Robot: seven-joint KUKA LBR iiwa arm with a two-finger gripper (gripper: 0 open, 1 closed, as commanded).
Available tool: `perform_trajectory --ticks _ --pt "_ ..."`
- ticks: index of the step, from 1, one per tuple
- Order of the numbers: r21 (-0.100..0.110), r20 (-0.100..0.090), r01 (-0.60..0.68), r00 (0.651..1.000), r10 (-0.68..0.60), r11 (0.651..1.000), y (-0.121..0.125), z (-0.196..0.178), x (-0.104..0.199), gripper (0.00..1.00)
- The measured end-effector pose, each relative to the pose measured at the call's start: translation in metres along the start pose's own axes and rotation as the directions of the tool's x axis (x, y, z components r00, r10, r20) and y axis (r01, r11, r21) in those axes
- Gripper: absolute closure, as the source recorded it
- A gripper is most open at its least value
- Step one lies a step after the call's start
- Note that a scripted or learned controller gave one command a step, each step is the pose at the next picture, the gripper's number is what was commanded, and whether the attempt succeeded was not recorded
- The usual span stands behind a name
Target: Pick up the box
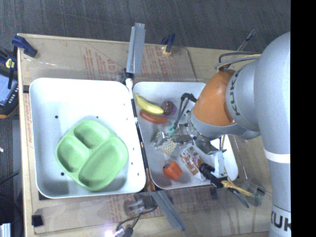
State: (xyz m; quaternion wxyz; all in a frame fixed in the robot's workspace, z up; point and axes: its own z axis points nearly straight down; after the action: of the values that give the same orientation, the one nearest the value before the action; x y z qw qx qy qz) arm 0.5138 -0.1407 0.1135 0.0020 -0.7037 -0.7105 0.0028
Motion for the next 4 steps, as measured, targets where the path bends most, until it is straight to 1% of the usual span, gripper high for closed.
perform_trajectory --ticks 1,2,3,4 --pt "-0.004 -0.002 0.061 0.998 -0.061 0.998 0.036 0.022 0.004 0.00" --pt "-0.003 0.000 0.067 0.998 -0.067 0.998 0.036 0.013 0.004 1.00" --pt "-0.005 0.000 0.267 0.964 -0.267 0.964 0.037 -0.079 0.057 1.00" --pt "-0.004 0.003 0.095 0.995 -0.095 0.995 -0.018 -0.004 0.038 1.00"
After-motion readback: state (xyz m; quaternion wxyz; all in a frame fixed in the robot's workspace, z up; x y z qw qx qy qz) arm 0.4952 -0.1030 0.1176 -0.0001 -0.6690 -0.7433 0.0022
